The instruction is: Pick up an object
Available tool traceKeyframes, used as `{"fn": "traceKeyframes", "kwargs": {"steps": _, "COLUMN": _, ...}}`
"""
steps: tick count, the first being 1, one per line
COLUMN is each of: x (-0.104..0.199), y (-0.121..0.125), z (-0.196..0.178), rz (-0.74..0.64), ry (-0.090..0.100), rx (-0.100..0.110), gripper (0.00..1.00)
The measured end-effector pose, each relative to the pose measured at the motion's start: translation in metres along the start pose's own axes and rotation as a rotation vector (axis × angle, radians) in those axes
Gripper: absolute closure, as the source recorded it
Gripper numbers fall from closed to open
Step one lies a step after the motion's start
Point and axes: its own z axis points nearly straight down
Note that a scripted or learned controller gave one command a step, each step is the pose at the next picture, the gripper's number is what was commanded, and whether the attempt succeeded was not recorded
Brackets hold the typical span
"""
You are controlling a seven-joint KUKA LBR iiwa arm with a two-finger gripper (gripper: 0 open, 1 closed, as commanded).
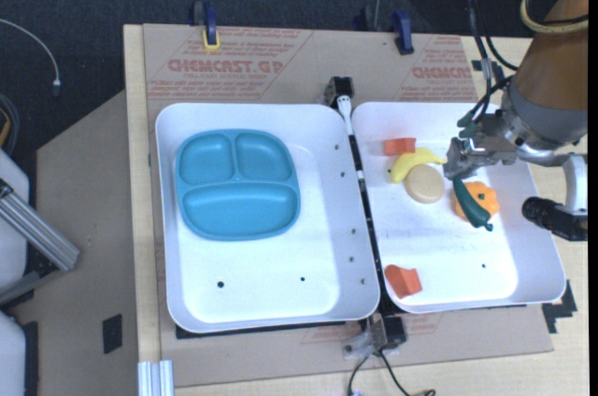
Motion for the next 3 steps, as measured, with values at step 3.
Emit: {"fn": "traceKeyframes", "kwargs": {"steps": 3, "x": 0.168, "y": 0.007, "z": -0.010, "rz": -0.005, "ry": 0.004, "rx": 0.006, "gripper": 1.00}}
